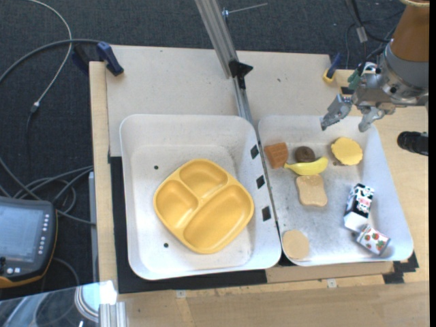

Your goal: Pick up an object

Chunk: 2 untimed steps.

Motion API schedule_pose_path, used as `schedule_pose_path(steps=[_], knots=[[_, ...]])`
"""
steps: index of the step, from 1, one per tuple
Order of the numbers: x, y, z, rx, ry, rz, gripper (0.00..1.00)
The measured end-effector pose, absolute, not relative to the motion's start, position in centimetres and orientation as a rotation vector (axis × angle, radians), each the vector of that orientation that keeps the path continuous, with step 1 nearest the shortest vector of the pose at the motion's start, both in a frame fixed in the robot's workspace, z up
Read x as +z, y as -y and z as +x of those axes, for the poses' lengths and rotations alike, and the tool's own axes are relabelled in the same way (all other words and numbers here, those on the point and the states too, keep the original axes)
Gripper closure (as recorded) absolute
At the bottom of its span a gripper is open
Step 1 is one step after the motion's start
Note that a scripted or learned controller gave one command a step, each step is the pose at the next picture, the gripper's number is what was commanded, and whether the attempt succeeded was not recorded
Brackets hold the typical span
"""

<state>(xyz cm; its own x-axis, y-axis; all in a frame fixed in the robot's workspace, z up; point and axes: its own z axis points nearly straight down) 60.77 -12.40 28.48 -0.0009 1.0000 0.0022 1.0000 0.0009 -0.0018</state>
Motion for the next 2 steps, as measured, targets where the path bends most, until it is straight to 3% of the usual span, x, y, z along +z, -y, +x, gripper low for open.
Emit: schedule_pose_path(steps=[1, 2], knots=[[23.4, 12.8, 59.8, 0.007, 2.215, -2.219, 0.00], [18.6, 10.3, 58.3, 0.006, 2.218, -2.214, 0.00]])
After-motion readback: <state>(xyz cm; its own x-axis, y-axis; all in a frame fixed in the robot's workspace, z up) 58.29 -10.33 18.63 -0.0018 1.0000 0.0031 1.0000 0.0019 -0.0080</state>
